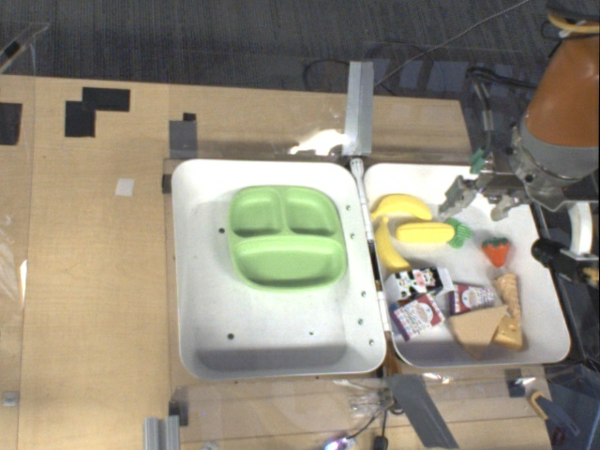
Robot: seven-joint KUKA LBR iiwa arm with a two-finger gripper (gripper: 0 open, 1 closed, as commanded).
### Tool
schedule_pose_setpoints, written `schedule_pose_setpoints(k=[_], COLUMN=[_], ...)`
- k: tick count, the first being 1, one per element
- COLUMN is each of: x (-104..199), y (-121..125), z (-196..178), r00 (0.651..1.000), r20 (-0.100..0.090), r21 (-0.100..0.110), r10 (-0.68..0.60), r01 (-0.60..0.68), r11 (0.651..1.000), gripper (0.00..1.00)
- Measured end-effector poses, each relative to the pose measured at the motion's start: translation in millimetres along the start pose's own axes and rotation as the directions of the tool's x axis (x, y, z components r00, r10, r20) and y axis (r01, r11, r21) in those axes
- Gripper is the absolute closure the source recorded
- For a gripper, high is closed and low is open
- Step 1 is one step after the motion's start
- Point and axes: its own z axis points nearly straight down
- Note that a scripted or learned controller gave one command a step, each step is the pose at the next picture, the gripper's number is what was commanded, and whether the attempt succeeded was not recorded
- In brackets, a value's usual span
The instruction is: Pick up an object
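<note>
A pale wooden bench (pixel 84 279) stood against dark carpet, carrying two shallow white bins side by side, with black tape patches (pixel 97 109) on its far left part. The left bin (pixel 272 354) held a green sectioned plate (pixel 284 235), its single large compartment toward the near side and two smaller ones toward the far side. The right bin (pixel 553 345) was crowded: a banana (pixel 391 212) curved along its left wall, a toy corn cob (pixel 427 233) lay across it with its long axis running left to right and its green leafy end pointing right, and a small strawberry (pixel 496 249) sat well to the right of the cob. Nearer the front lay two small printed cartons, one black and white (pixel 413 282) and one purple (pixel 419 316), beside a dark maroon packet (pixel 472 297); their printing was too small to read. A tan cheese wedge (pixel 476 328) and crusty bread pieces (pixel 508 309) filled the near right corner. The grey arm with its orange band (pixel 569 87) reached in from the right, and the gripper (pixel 476 196) hung over the far part of the right bin, just right of the banana and above the cob's leafy end. Its fingers looked spread, with nothing between them.
</note>
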Motion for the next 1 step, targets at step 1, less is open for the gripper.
schedule_pose_setpoints(k=[1], x=[-40.5], y=[43.8], z=[82.8], r00=[1.0], r20=[0.0], r21=[0.001], r10=[0.007], r01=[-0.007], r11=[1.0], gripper=[0.0])
